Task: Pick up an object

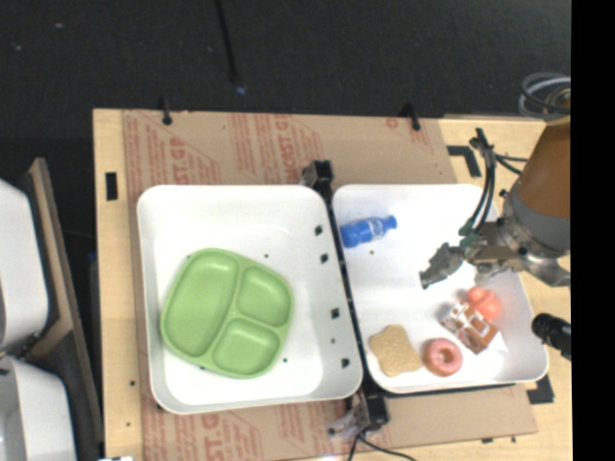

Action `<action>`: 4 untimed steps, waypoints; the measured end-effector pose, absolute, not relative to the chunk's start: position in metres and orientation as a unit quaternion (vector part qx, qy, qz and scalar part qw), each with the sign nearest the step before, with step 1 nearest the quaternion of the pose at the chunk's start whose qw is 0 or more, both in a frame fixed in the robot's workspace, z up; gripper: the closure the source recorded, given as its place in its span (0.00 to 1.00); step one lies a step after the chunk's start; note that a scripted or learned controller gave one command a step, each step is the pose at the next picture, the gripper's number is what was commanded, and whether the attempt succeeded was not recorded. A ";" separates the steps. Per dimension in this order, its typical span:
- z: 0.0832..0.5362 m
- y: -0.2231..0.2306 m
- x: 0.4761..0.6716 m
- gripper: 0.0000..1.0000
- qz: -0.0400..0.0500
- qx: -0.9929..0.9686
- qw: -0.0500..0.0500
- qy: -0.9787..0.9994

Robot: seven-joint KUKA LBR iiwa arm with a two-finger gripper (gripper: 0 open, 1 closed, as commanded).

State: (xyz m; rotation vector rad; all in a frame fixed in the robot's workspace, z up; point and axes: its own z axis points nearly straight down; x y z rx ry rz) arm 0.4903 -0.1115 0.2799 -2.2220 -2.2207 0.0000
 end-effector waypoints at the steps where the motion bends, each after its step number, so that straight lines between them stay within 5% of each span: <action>1: 0.236 -0.169 0.497 0.00 0.001 -0.709 0.001 -0.705; 2: 0.205 -0.213 0.503 0.00 0.001 -0.708 0.001 -0.706; 3: 0.095 -0.227 0.560 0.00 0.002 -0.707 0.004 -0.707; 4: 0.104 -0.209 0.492 0.00 -0.003 -0.707 -0.004 -0.708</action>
